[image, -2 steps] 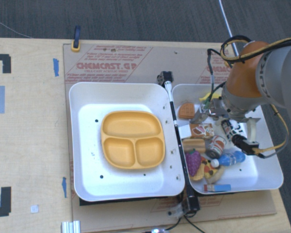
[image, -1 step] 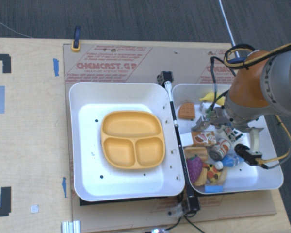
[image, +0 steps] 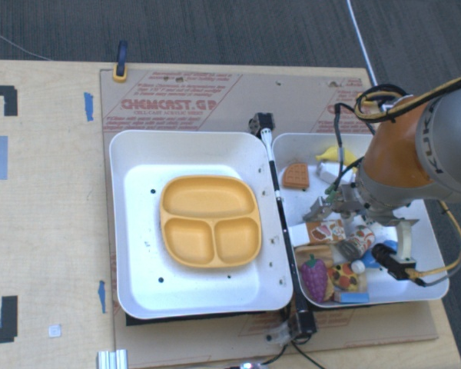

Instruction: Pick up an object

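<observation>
Lying nearest in the right bin [image: 434,287]: purple grapes [image: 315,277], looking light, bumpy, probably stiff plastic, best pinched across the middle. Hovering beyond, over the clutter: pincer [image: 339,206], grip state impossible to tell. Farther: waffle [image: 296,176].

Small toy food pieces are sitting jumbled in the right white bin [image: 438,283]: a brown waffle-like cookie [image: 296,176] lying flat near the far left corner, a yellow piece [image: 330,155] resting behind it. A purple grape bunch [image: 316,277] is lying at the near left, touching mixed colourful pieces [image: 347,274] beside it.
</observation>
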{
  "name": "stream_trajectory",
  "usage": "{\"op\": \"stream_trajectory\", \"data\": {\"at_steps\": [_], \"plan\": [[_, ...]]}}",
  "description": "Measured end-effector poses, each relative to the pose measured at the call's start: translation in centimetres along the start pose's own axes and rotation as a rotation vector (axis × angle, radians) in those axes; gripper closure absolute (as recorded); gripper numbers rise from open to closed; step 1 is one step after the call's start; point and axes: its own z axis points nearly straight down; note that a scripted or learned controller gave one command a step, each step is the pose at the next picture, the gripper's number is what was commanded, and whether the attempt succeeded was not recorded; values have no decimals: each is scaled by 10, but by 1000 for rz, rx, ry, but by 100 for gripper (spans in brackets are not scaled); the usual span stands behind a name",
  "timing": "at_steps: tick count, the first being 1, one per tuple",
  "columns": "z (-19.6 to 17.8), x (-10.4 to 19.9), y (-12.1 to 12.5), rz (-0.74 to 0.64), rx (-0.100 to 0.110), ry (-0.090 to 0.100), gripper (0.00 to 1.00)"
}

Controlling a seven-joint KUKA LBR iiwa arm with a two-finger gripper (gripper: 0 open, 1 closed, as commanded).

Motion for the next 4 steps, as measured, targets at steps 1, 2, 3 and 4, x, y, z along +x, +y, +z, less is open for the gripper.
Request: {"op": "stream_trajectory", "data": {"at_steps": [1,2,3,4], "plan": [[-1,-5,-36,-1,-1,1,0],[-1,-6,-62,-1,-5,-1,0],[-1,-3,-62,2,-6,-5,0],[-1,-5,-57,2,7,1,0]]}}
